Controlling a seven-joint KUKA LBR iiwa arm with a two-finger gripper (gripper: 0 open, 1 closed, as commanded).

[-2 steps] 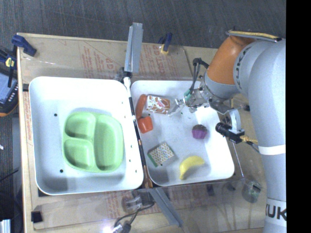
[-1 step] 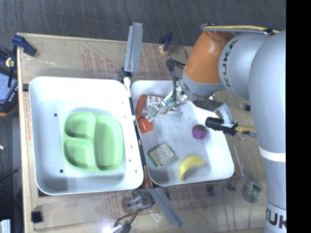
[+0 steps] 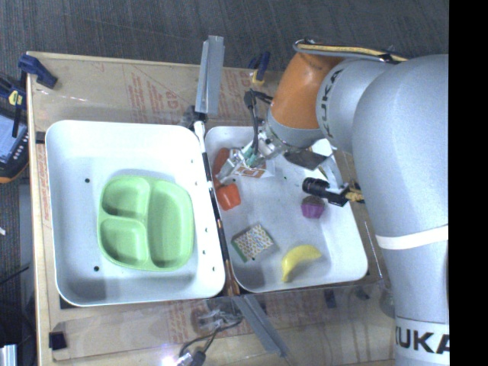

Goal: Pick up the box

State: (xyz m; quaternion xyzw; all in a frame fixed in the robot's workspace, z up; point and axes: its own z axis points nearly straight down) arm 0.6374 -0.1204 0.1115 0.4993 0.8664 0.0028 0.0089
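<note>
Grey arm [image 3: 366, 105] leans in, tool [image 3: 242, 161] low at the upper-left corner of the right bin [image 3: 339, 242], grip state unreadable.

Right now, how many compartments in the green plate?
3, all in the green plate in the left bin: upper-left compartment, lower-left compartment, long right compartment. None hidden.
</note>
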